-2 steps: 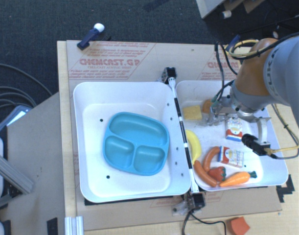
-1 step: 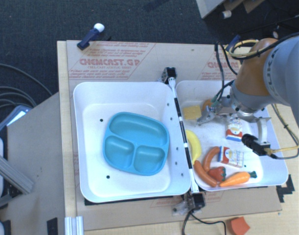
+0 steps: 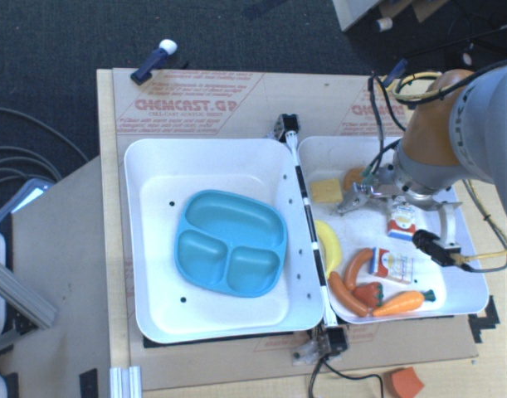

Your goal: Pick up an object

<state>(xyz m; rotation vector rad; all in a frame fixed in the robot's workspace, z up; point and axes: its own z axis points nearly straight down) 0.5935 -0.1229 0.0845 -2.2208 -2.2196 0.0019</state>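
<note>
My worktop (image 3: 236, 98) sheet reads "CHEMCAST GP". The left bin (image 3: 153, 305) holds just a blue plate (image 3: 230, 243). The right bin (image 3: 473, 284) groups the toy food for picking: banana (image 3: 327, 245), carrot (image 3: 399, 303), small cartons with unreadable labels. My hand (image 3: 377, 191) hovers over them; grip state I cannot tell.

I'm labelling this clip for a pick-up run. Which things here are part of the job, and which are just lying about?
Job:
gripper
right bin
banana
carrot
sausages
cheese slice
cartons

Lying about:
left bin
blue divided plate
blue-and-white marker
orange block
</note>
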